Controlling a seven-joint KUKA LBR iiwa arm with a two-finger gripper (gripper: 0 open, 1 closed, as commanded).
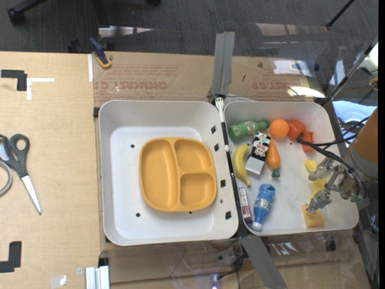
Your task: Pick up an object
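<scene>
My gripper [313, 191] hangs low over the right bin [289, 221], near its right wall, and it is open. One fingertip [314, 174] points left above a small yellow piece [317, 188]; the other fingertip sits just over an orange-yellow wedge [313, 219]. The yellow piece lies in the gap between the fingers, which are not closed on it. Further left in the same bin lie a blue bottle [263, 203], a banana [240, 164], a carrot [274, 156], a black-and-white box [257, 152], an orange [279, 128], a green bottle [248, 128] and a red object [299, 130].
The left bin [114, 179] holds a yellow divided plate [178, 174]. Another yellow bit [310, 165] lies just above the gripper. A thin tube [243, 202] rests along the right bin's left wall. Scissors [23, 167] lie on the bench at far left. Cables [328, 146] cross the right bin.
</scene>
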